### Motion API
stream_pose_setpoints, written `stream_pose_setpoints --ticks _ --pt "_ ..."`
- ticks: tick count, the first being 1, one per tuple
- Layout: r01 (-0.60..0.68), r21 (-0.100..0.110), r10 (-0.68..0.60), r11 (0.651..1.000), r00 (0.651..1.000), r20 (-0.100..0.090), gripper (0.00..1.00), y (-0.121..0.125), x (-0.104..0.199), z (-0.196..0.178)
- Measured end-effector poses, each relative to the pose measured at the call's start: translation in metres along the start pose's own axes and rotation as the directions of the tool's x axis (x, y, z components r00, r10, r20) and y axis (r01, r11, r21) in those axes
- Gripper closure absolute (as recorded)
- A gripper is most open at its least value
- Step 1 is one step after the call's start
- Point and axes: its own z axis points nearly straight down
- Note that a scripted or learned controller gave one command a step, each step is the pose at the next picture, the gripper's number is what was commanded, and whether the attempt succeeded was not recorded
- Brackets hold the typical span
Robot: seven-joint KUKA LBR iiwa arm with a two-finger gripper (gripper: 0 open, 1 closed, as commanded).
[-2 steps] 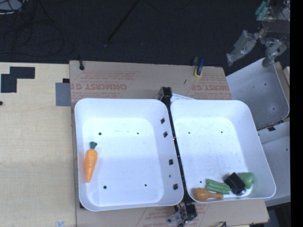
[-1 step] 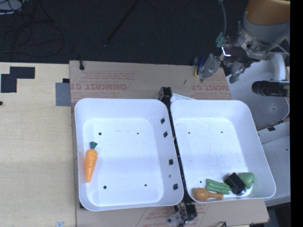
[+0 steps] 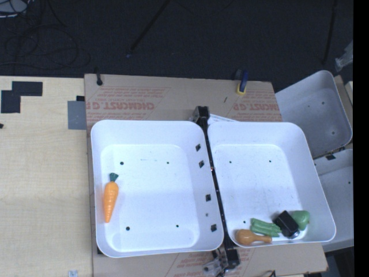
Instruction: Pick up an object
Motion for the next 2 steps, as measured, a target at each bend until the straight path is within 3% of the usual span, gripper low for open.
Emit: stream_pose_setpoints --ticks 1,2 --pt "0.015 0.01 -0.015 1.0 1.0 -0.008 1.0 0.002 0.01 -0.004" --pt "0.021 0.006 -0.021 1.0 1.0 -0.011 1.0 -0.007 0.083 -0.031"
